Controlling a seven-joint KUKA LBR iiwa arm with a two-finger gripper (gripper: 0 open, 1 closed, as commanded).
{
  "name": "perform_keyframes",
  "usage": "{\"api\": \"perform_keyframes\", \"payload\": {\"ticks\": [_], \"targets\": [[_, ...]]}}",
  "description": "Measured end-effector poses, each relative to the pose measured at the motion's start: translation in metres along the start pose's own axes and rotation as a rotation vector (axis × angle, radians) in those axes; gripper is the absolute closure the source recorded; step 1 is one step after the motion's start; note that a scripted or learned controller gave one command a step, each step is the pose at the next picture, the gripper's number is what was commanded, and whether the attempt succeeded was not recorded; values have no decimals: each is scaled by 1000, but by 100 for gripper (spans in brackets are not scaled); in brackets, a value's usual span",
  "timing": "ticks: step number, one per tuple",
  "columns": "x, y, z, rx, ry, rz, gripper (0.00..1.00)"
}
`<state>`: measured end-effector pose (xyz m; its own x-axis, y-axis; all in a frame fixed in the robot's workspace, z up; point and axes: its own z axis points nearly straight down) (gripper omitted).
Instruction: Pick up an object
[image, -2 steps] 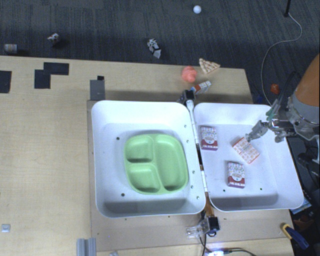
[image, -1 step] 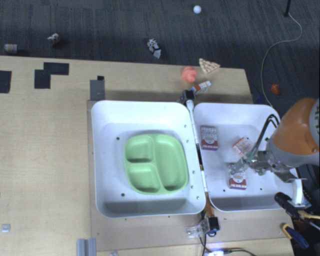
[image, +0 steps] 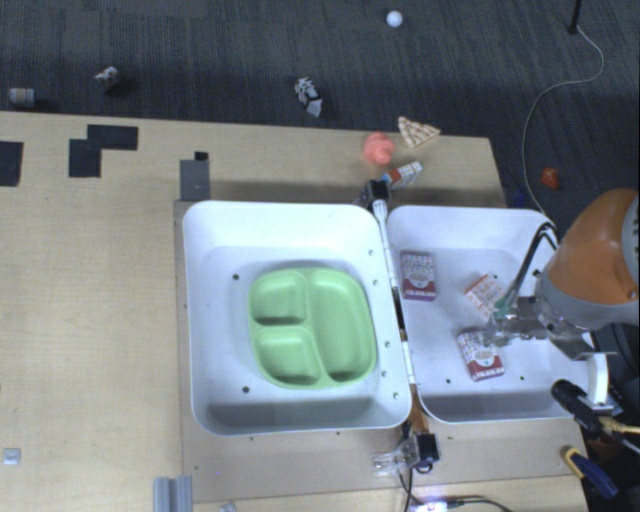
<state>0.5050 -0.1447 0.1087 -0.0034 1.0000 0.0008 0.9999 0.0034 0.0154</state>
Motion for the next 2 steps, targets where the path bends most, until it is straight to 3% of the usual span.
{"api": "perform_keyframes", "payload": {"ticks": [1, 2], "targets": [[0, -1, 1, 2, 1, 0, 0], [55, -14, 21, 0, -3, -1, 0]]}}
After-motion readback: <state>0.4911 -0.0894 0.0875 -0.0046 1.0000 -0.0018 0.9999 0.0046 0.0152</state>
